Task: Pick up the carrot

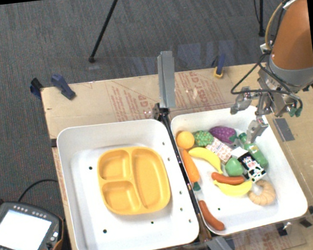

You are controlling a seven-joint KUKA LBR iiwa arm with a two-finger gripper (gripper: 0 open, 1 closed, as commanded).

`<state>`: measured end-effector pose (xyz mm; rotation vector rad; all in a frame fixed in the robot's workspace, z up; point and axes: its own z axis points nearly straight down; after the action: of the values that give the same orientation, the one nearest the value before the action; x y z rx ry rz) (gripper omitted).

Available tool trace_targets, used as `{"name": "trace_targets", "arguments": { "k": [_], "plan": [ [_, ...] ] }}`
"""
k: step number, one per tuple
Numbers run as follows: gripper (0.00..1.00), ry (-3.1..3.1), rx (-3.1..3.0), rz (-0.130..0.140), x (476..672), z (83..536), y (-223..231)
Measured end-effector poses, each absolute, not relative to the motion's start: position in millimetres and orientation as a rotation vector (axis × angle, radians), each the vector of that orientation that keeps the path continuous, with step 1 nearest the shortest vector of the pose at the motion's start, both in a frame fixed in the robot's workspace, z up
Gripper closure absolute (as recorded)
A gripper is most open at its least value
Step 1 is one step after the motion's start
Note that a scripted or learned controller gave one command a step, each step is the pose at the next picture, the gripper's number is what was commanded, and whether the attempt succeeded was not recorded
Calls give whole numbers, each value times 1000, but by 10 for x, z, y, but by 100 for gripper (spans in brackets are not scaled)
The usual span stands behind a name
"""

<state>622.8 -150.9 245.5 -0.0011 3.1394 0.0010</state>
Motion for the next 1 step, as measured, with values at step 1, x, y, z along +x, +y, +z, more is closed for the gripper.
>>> {"name": "trace_targets", "arguments": {
  "k": [1],
  "plan": [
    [0, 3144, -194, 7, 5845, 1060, -760]
  ]
}}
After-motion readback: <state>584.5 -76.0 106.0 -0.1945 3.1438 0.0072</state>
